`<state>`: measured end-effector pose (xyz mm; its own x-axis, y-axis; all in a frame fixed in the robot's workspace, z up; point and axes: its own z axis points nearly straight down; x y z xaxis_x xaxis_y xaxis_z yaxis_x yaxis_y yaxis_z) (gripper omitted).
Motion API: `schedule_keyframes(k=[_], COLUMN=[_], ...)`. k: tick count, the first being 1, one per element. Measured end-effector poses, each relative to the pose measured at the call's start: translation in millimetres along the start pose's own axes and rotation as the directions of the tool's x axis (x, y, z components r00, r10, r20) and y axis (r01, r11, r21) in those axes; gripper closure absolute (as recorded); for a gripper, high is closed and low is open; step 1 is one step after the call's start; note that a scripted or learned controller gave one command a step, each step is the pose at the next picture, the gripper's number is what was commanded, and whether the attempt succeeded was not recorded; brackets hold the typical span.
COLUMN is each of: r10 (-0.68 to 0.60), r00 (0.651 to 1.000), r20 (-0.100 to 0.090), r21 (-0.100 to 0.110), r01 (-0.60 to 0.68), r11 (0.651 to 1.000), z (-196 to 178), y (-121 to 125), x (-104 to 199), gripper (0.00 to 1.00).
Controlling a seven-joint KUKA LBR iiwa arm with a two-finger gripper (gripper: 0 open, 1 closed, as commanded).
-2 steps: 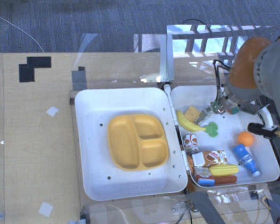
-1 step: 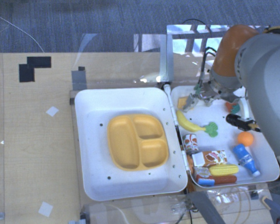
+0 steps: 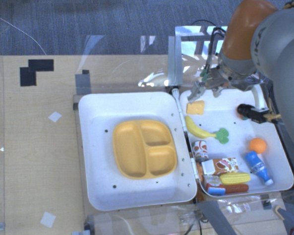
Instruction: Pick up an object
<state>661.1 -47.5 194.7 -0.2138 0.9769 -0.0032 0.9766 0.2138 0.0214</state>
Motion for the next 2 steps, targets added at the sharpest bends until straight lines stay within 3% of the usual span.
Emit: schedule_keyframes(k=[1,2], r10=[0.175,0.151], r00=[0.985,0.989], r20=[0.003,0.002], r21=[0.011,0.015], r01=[-0.175,-0.151], r11=[0.985,0.988], z=[106,107], y=[-14,-17], x=[-53,-37], gripper=[0.00,0.00])
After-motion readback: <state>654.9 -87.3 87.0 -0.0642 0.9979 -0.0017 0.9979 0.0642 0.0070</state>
